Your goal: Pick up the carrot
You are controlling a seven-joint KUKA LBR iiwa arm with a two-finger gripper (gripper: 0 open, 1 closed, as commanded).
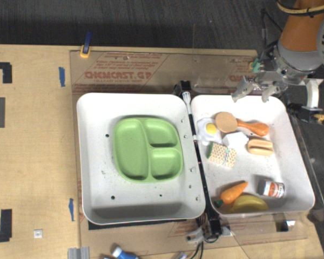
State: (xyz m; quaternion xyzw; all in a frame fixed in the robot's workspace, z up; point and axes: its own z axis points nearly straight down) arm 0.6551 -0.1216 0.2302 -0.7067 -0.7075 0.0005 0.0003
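Carrot [234, 191] lies at right bin's [299, 155] near edge, touching yellow banana-like piece [250, 202], can [271, 188] just beside. Gripper [257, 92] hovers above bin's far rim, well apart from carrot, fingers spread, empty. Risk: crowding neighbours foul grasp, fingers catch banana.

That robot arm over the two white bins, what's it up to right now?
The gripper hangs open above the far edge of the right bin, holding nothing. The carrot lies untouched near that bin's front, against a yellow-green toy. The left bin holds a green divided plate.
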